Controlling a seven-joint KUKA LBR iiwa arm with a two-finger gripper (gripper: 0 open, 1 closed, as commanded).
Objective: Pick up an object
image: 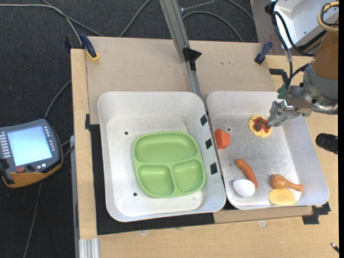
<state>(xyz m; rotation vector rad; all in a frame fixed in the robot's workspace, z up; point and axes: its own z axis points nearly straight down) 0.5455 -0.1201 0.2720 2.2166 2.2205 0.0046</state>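
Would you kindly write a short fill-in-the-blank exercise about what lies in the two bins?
The green divided plate lies in the ____ bin.
The plate has ____ compartments.
The white egg lies in the ____ bin.
The gripper is beside the small ____ round item.

Missing words: left; three; right; yellow

A pale green three-compartment plastic plate is seen in the left speckled white bin. An orange block, orange carrot, white egg and tan drumstick are seen in the right white bin
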